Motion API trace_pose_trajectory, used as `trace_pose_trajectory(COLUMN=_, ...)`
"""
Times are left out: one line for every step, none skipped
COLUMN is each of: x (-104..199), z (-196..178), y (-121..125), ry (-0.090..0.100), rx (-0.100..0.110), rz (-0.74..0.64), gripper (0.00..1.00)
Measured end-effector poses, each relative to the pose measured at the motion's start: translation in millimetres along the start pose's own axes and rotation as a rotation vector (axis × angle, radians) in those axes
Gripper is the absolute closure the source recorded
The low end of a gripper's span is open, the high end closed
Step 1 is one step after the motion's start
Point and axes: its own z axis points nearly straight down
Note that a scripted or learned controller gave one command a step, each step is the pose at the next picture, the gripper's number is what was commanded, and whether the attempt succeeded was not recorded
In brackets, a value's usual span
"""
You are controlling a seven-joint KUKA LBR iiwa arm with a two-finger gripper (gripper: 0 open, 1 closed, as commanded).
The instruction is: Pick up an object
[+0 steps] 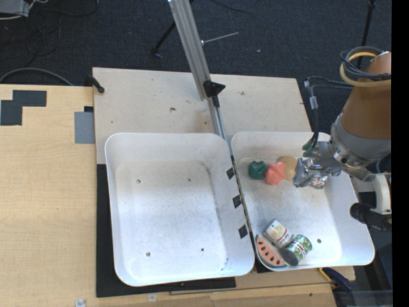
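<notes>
In the right bin [358, 251], near its far edge, the pincer [311, 176] is seen low over the floor of the bin, carried by the grey arm [364, 117] that reaches in from the right. Whether the pincer is open or closed cannot be told, since its tip is blurred and partly masked by its own body; nothing is seen held in it. Just beside it, to the left, three small objects are clustered: a pale round object [288, 165], a pink object [275, 174] touching it, and a dark green object [257, 169] next to that. At the near edge of the same bin a watermelon slice [270, 253], a small labelled pack [278, 231] and a green can [298, 245] are gathered close together. The left bin [121, 171] lies on the desk [153, 101] alongside.

The step in hand is judged to be the approach to a grasp, with the pale round object as the likeliest target. For the next move, the pincer would need to be centred over one object and closed upon it alone, its neighbours being easily nudged.
</notes>
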Motion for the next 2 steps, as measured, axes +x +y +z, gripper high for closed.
trace_pose_trajectory(x=50, z=-3, y=-7, ry=0.0, rx=-0.001, rz=0.0, gripper=1.0)
trace_pose_trajectory(x=96, z=15, y=-20, ry=-0.001, rx=0.002, rz=0.001, gripper=1.0)
